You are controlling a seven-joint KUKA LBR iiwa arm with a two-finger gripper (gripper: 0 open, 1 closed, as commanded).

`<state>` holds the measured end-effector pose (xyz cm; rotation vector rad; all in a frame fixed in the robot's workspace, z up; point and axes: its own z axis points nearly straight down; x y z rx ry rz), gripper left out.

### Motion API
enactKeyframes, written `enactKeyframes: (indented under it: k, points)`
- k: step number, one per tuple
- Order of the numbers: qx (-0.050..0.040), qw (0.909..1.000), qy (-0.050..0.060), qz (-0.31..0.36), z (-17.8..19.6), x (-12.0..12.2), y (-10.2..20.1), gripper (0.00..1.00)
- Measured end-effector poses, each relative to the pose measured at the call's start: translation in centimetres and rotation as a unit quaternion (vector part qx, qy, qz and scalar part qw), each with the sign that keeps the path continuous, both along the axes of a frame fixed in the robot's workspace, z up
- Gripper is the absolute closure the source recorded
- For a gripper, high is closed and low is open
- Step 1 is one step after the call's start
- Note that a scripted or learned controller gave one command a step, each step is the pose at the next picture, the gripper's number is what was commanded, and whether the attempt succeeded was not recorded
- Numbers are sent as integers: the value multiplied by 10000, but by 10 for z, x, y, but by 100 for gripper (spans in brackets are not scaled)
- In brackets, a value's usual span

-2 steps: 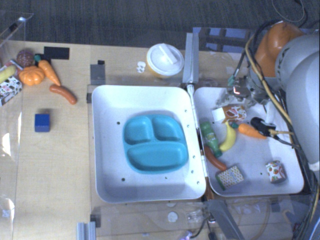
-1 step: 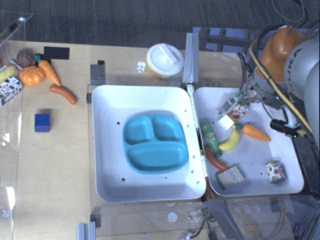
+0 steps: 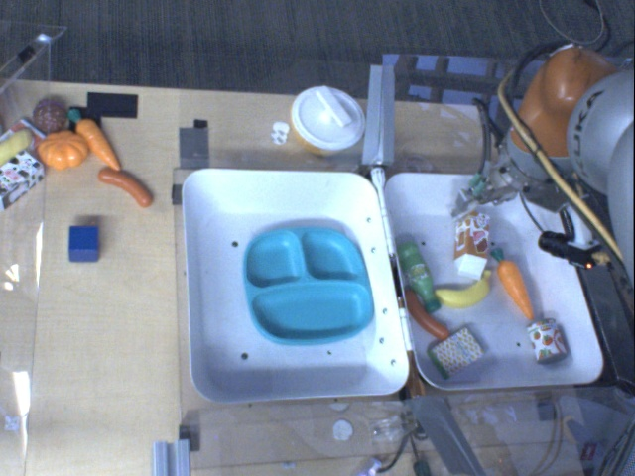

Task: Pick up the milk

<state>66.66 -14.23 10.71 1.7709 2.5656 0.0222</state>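
Observation:
A milk carton with a red-brown print and a white end lies in the right bin, near its back middle. My gripper hangs at the carton's far end, right over its top edge; whether it touches the carton I cannot tell. The grey arm with its orange band comes in from the upper right. A second, smaller printed carton sits near the bin's front right corner.
Close to the milk carton lie a banana, a carrot, a green bottle, a red sausage and a grey block. A blue divided plate rests in the left bin. Toy food and a blue cube sit on the bench at left.

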Motion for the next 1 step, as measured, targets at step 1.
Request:
enactKeyframes:
  k: [1]
  points:
    - [0, 10000, 0, 0, 0, 0, 0, 0]
